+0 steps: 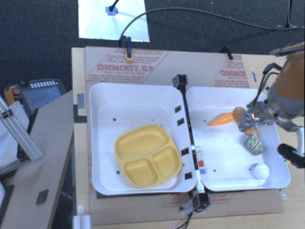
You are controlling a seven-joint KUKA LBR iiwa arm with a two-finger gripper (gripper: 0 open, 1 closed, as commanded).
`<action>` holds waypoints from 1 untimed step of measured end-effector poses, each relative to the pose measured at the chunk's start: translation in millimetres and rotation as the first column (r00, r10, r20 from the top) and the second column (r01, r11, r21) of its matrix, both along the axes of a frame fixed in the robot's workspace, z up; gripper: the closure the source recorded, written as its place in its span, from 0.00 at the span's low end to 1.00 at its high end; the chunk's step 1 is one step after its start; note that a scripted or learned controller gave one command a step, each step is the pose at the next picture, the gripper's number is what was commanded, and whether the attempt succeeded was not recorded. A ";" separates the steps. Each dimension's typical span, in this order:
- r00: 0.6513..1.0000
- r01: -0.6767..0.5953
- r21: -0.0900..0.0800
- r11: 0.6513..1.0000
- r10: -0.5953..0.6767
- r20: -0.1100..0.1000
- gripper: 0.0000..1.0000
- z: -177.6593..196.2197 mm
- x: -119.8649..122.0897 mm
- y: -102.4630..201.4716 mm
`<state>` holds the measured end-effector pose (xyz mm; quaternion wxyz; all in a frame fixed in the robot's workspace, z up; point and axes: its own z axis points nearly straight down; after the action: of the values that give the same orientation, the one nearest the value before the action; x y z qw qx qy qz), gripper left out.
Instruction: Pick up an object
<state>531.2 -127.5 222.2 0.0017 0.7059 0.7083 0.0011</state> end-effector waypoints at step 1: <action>1.000 -0.006 0.003 1.000 0.007 -0.003 1.00 -2.5 1.7 58.3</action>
<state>532.9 -69.2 219.7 -0.0003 0.7036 0.7106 0.0014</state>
